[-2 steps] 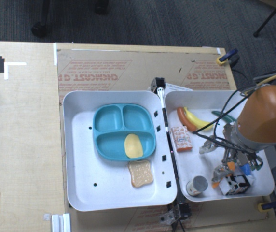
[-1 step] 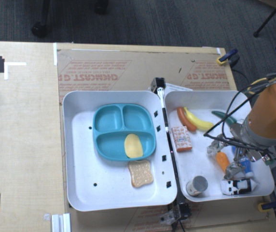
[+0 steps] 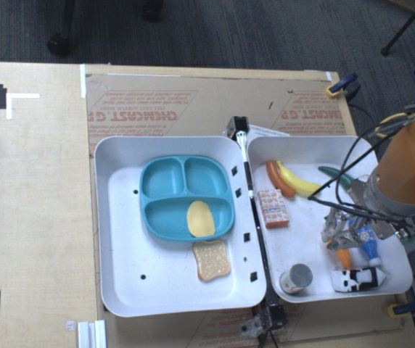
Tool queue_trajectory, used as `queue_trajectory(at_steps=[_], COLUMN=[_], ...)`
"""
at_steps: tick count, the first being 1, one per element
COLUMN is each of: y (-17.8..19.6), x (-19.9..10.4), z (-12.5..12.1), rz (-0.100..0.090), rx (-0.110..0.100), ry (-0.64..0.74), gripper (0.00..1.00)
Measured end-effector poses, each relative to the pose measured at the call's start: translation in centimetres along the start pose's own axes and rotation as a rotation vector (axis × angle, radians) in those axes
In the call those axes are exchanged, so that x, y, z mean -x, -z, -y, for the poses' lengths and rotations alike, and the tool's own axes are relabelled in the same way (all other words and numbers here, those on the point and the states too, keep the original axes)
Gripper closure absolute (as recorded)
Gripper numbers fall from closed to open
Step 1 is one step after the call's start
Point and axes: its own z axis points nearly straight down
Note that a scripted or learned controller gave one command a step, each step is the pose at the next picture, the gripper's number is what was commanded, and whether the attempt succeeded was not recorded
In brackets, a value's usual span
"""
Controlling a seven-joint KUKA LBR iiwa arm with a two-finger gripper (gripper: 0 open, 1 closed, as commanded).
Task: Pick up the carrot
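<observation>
The carrot (image 3: 344, 257) shows as a small orange piece in the right bin (image 3: 302, 145), near its front right, partly covered by the gripper. My gripper (image 3: 345, 238) hangs low directly over it, among cables and metal parts, and the arm's orange band (image 3: 407, 162) rises to the right. I cannot tell whether the carrot is between the jaws or just lying under them.
The right bin also holds a banana (image 3: 298, 181), a red sausage (image 3: 280, 178), a small carton (image 3: 272, 209), a can (image 3: 298, 277), a blue item (image 3: 369, 249) and a black-and-white item (image 3: 358, 279). The left bin (image 3: 113, 267) holds a teal divided plate (image 3: 187, 198) with a yellow piece, and toast (image 3: 212, 259).
</observation>
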Motion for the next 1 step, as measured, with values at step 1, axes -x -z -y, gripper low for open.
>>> queue_trajectory(at_steps=[1], y=[2.22], x=[0.91], z=[-0.01], rz=[-0.007], rx=[0.002], ry=[-0.111], gripper=[1.00])
